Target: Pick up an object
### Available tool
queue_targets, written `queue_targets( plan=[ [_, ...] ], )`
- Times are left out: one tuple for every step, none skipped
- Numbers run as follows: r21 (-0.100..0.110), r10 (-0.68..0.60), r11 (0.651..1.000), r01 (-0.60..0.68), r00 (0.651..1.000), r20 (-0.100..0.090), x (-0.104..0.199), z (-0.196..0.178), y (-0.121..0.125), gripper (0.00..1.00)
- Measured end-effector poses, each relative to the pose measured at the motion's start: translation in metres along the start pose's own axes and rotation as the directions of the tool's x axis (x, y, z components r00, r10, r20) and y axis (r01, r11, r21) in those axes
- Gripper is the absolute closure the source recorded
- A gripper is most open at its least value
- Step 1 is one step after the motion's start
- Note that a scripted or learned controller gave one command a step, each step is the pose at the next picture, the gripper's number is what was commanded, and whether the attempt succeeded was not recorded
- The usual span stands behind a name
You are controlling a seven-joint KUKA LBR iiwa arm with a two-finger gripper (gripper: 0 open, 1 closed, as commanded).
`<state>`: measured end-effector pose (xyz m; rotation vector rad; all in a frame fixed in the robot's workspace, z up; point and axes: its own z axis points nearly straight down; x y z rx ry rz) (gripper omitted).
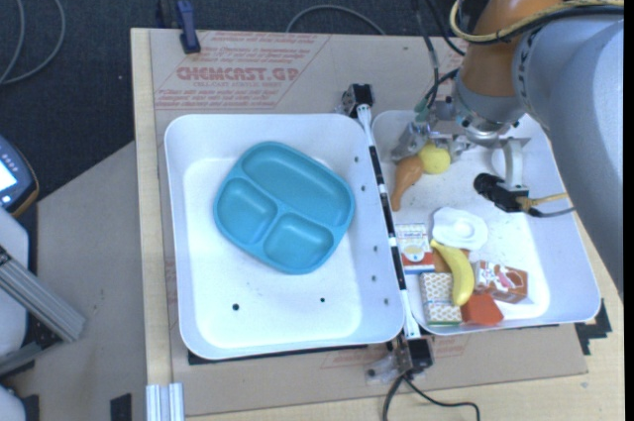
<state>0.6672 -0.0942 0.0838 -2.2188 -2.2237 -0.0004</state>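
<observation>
The claw [428, 140] hangs just above, perhaps touching, the lemon [434, 159].

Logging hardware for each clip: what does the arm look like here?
The arm is thick, rounded and light grey, with a glossy orange band above the wrist. Black and yellowish cables loop around that band. Below it sits a metallic gripper with small dark fittings.

bulky grey arm [580, 82], orange wrist band, yellow-and-black cables looped on top, seemingly.
</observation>
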Motion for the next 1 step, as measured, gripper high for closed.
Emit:
queue_targets(
  plan=[
    [-0.001, 0.0, 1.0, 0.0, 1.0, 0.0, 0.0002, -0.0116, 0.0, 1.0]
  ],
)
